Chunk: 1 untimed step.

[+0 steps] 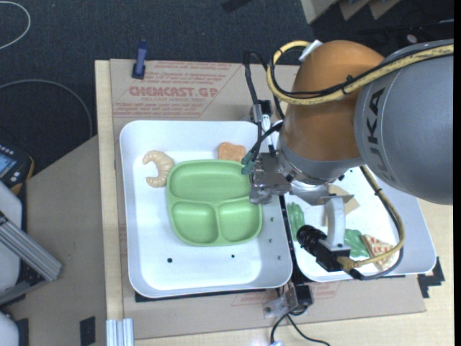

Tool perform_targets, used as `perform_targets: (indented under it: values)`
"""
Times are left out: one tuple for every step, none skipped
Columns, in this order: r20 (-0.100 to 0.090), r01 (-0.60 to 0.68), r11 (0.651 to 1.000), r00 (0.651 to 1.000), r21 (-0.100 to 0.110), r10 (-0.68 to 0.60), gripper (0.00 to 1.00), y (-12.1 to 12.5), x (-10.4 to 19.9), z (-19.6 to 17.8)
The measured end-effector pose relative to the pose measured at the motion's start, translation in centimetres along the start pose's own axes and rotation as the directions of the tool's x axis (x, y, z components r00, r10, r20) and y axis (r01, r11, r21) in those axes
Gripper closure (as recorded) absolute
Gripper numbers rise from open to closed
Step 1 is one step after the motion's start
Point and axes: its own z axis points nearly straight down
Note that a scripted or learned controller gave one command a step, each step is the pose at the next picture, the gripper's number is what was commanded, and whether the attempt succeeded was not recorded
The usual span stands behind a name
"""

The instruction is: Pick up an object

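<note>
A green divided plate (pixel 209 200) lies in the left white bin (pixel 144 265). Beside its far left corner rests a tan croissant (pixel 158 168), and an orange piece (pixel 230 151) sits by its far edge. My gripper (pixel 262 184) hangs under the grey and orange wrist, over the plate's right rim where the two bins meet. The wrist hides much of the right bin (pixel 414 240). In that bin I see a green leafy item (pixel 294 213), another green piece (pixel 357 241) and a toy pizza slice (pixel 376 246).
A cardboard sheet (pixel 173 89) covers the bench behind the bins, with a small blue clip (pixel 139 60) at its far edge. Dark floor with cables surrounds the bench. A grey metal rail (pixel 29 254) stands to the left.
</note>
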Motion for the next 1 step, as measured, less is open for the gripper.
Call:
perform_targets:
  values:
    - [-0.001, -0.004, 1.0, 1.0, -0.016, 0.004, 1.0, 1.15, -2.69, -14.57]
